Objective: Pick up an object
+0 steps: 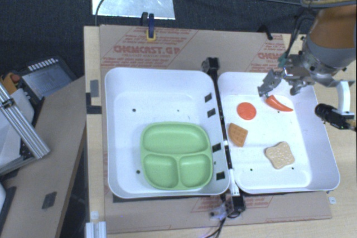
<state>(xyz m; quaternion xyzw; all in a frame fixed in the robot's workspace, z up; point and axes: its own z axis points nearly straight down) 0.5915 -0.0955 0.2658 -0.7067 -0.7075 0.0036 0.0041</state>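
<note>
The right bin (312, 136) holds a red chili pepper (278, 103), an orange round piece (246, 111), a tan waffle-like square (237, 134) and a slice of toast (280, 155). My gripper (281, 87) hangs over the bin's far part, just above and behind the pepper. Its fingers (269, 84) are spread open and nothing sits between them. The pepper lies below the gap, apart from the fingertips.
The left bin (128, 97) bears a green three-compartment plate (176, 154) near its front. A black clip strip (218, 120) runs along the joint between the bins. Cables cross the dark floor behind the bench.
</note>
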